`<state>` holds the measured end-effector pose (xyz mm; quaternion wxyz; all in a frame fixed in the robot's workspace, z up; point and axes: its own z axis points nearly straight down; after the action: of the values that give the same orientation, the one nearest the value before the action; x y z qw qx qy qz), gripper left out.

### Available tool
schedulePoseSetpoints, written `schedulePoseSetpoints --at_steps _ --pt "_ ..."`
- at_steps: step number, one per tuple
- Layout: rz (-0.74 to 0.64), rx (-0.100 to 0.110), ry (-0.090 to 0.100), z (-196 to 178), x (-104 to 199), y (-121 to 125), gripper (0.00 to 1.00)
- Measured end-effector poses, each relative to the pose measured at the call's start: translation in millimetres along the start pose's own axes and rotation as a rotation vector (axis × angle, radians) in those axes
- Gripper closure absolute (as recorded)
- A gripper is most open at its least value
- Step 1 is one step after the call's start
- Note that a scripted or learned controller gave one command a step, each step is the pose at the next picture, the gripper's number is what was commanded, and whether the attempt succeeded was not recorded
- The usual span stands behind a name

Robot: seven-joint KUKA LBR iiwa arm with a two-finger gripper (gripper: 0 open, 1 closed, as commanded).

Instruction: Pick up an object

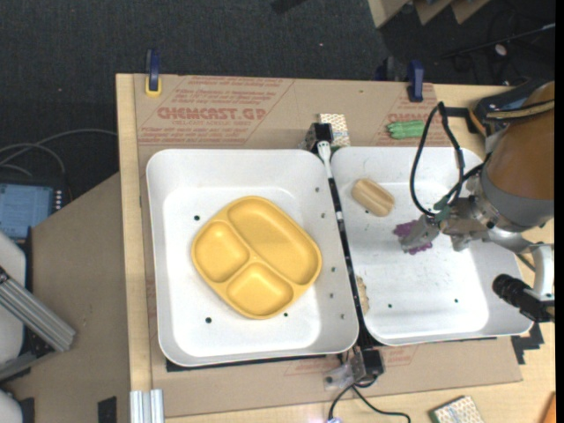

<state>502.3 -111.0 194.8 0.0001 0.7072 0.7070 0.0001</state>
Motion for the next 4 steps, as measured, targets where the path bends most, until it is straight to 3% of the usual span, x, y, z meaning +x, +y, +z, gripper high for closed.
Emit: schedulePoseSetpoints --at_steps 1,3,4 --pt "-0.001 -0.002 -0.002 114.0 -20.1 48.5 0.00" --pt "-0.003 -0.005 -0.001 109.9 -2.9 108.8 0.00" --pt "0.004 0.007 0.001 110.7 -23.3 37.1 0.00"
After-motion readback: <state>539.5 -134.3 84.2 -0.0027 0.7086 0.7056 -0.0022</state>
